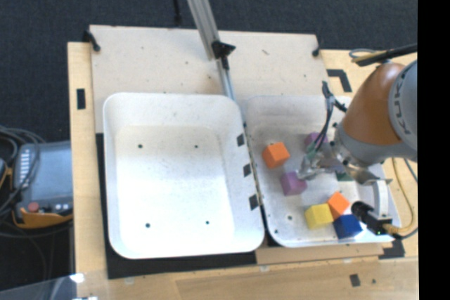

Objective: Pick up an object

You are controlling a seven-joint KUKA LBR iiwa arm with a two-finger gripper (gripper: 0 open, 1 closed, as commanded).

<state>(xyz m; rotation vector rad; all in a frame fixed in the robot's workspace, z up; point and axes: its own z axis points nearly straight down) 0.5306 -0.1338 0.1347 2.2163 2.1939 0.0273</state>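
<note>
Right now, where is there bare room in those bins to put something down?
The left bin has bare floor throughout. The right bin is bare along its far end; blocks crowd its near half: orange, purple, yellow, blue.

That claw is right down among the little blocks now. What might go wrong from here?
1. The claw sits at the upper edge of the purple block, so it may nudge the block away rather than grip it.
2. The orange block lies close by and might get bumped.
3. The yellow block, blue block and another orange one are huddled near the bin's rim, awkward to reach.
</note>
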